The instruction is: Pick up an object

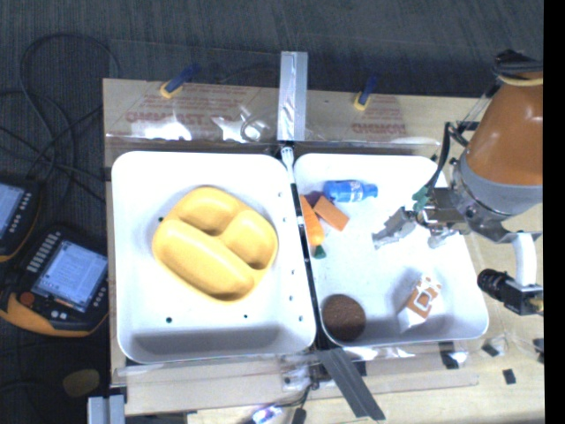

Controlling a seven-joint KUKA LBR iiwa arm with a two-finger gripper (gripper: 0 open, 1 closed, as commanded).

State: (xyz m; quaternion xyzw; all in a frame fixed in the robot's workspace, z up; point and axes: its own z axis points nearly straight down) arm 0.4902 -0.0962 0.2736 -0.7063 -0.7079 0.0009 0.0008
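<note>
In left bin (132,237): lumpy yellow pillow (214,242)

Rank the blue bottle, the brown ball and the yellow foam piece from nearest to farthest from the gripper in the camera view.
Measured from the gripper, over the right bin:
1. blue bottle, up and to its left, same bin.
2. brown ball, in the right bin's lower-left corner.
3. yellow foam piece, in the left bin.

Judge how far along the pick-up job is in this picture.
Done: the tool is over the right bin. In hand: nothing shows between its tips. Left: grasp and lift an item, such as the blue bottle, brown ball or orange block.
</note>
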